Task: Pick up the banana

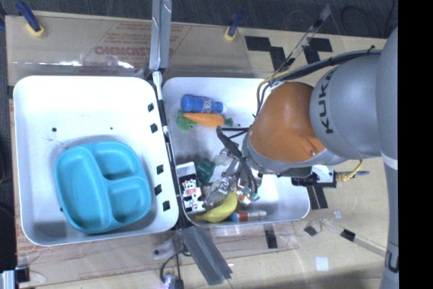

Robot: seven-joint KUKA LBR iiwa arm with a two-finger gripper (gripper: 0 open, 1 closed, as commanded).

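- The desk (81,37) is seen from above with two white bins side by side; the right bin (298,210) is entered by the grey-and-orange arm (291,125), and the approach to the grasp is judged to be the step in hand.
- The left bin (40,112), well away from the tool, is taken up by a blue divided tray (101,183).
- The tool (233,186) is held low over the near corner of the right bin; how far it is open cannot be told, and nothing is seen held in it.
- The banana (220,210) lies just below the tool, against the bin's near wall, and is not yet lifted.
- Little room is left: a small printed box (191,194) sits just beside the banana, a red marker (254,216) lies along the wall, and a carrot (203,120) and blue bottle (201,104) lie beyond the tool.
- A short descent and a firm closure across the fruit are called for next, clear of wall and box.
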